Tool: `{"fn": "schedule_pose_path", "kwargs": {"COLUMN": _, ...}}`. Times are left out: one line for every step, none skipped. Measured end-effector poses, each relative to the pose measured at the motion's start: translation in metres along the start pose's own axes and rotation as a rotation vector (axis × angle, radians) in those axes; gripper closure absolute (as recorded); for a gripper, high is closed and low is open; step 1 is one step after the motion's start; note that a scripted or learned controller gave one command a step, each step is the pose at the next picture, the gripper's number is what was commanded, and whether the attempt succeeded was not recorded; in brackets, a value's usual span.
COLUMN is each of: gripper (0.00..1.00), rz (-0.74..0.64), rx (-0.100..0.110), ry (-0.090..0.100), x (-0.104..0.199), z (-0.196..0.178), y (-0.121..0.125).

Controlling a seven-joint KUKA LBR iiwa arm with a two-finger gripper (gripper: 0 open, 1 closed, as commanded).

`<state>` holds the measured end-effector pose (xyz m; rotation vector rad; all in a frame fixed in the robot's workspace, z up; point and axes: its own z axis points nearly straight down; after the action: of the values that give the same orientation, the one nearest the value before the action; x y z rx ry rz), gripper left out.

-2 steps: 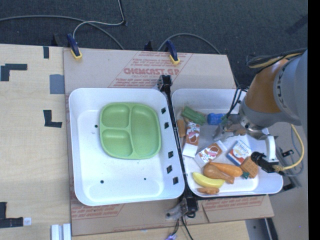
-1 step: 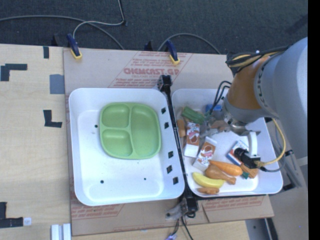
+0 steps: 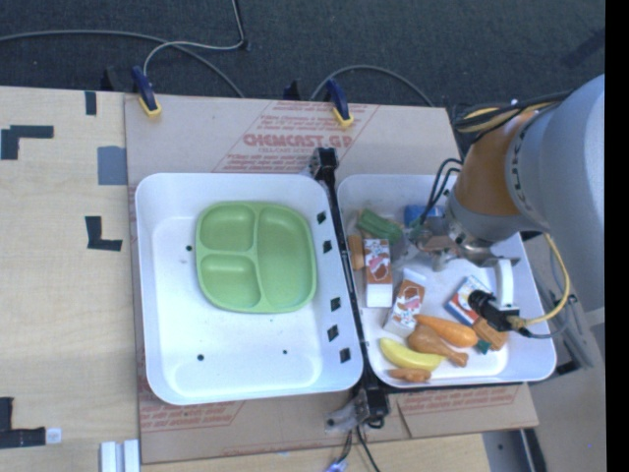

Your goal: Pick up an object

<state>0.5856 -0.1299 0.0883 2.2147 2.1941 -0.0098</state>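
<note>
Plate (image 3: 257, 257), green, in left bin (image 3: 157, 264); toy food (image 3: 418, 337) fills right bin (image 3: 539, 362); gripper (image 3: 437, 236) jaws: cannot tell.

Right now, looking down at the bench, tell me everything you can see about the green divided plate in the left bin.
The green divided plate is pale green, looks like smooth plastic, and has a rounded-square outline with three compartments: two on the upper side, one larger along the lower side. It lies flat and right side up on the floor of the left bin, slightly turned, nearer that bin's far wall. Nothing lies in its compartments, and nothing but the bin floor touches it. The arm is over the other bin.
</note>
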Motion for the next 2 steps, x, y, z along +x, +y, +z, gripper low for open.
{"fn": "schedule_pose_path", "kwargs": {"gripper": 0.00, "rz": -0.010, "rx": 0.007, "ry": 0.015, "x": -0.012, "z": 0.002, "y": 0.054}}
{"fn": "schedule_pose_path", "kwargs": {"gripper": 0.00, "rz": -0.008, "rx": 0.042, "ry": 0.031, "x": -0.058, "z": 0.007, "y": 0.079}}
